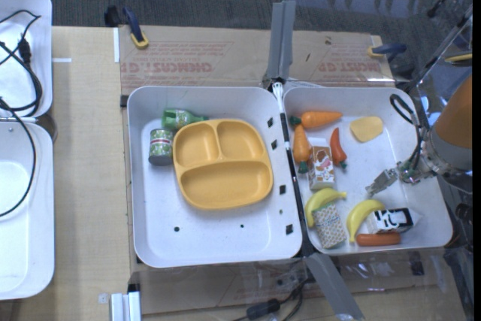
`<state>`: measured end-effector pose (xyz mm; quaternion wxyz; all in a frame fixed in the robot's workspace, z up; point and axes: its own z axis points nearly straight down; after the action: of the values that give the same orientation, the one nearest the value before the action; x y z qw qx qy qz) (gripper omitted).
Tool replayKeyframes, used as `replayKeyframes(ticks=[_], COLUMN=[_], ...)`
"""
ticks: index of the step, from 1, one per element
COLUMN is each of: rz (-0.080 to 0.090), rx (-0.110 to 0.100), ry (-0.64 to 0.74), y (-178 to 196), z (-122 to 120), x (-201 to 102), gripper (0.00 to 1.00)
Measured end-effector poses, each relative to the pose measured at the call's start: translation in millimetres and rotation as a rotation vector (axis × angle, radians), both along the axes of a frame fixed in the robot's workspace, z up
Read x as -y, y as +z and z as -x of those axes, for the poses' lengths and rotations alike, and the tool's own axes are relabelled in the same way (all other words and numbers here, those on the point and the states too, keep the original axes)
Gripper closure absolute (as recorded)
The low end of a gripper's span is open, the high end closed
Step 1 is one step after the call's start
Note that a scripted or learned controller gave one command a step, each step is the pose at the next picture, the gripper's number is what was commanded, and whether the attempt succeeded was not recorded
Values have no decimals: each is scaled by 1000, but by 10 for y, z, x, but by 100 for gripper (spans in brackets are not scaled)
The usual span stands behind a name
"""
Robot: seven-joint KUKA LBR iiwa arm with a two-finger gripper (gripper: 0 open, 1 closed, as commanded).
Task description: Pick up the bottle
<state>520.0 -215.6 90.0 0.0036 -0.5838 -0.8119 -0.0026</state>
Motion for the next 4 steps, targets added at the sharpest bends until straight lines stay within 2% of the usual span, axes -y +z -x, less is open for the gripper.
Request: replayKeyframes(ticks=[1, 2, 3, 4], rz=[9, 9, 10, 10], rx=[4, 4, 2, 1], ry=[64, 61, -26, -20], y=[16, 102, 1672, 1463], z=[196, 194, 412, 421], x=[-150, -144, -582, 43], gripper=[0, 100, 100, 100])
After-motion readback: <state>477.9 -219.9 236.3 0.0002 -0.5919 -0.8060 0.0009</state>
